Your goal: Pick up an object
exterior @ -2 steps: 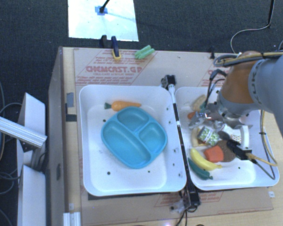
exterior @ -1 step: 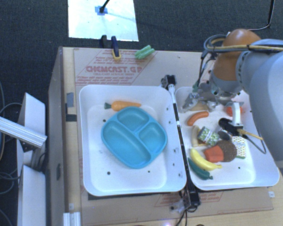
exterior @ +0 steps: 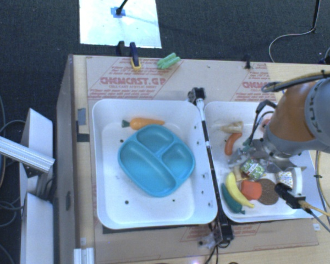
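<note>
The surface point(exterior: 154, 78) is showing its front edge nearest the lens, below both bins. The pincer point(exterior: 252, 157) is hovering low in the right bin point(exterior: 217, 120), amid clutter; its state cannot be told from here. Just beside it a green-labelled packet point(exterior: 255, 170) is lying, with a red round piece point(exterior: 251, 189), a brown disc point(exterior: 268, 192), a banana point(exterior: 236, 188), a green piece point(exterior: 230, 198), a sausage point(exterior: 231, 143) and a pale piece point(exterior: 231, 127) around. The left bin point(exterior: 102, 147) is holding a blue divided plate point(exterior: 155, 159) and a carrot point(exterior: 145, 123) near its back wall, with open floor elsewhere. Red "CHEMCAST" lettering is running along the surface behind the bins.
</note>
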Controlling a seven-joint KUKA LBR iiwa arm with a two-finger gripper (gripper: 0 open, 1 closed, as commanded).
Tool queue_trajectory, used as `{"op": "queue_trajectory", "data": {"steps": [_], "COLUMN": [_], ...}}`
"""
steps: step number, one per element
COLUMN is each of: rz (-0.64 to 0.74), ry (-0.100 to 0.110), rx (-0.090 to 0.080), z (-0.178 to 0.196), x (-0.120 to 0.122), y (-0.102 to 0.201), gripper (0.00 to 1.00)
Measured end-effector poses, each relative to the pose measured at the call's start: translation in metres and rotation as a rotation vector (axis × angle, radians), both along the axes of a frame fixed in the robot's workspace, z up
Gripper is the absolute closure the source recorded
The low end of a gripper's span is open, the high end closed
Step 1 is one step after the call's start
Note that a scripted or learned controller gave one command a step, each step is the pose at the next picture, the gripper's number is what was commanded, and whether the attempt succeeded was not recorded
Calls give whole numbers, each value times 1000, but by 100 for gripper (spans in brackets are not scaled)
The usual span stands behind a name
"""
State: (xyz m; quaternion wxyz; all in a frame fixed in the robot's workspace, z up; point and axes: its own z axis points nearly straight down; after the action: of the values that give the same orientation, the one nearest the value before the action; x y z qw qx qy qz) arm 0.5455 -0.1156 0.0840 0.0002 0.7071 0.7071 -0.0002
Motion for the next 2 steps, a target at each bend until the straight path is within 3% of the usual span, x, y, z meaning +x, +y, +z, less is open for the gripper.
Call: {"op": "queue_trajectory", "data": {"steps": [1, 2], "rz": [3, 4], "ry": [-3, -3], "rx": [1, 0], "z": [1, 1], "x": [67, 124], "y": [17, 11], "gripper": [0, 0]}}
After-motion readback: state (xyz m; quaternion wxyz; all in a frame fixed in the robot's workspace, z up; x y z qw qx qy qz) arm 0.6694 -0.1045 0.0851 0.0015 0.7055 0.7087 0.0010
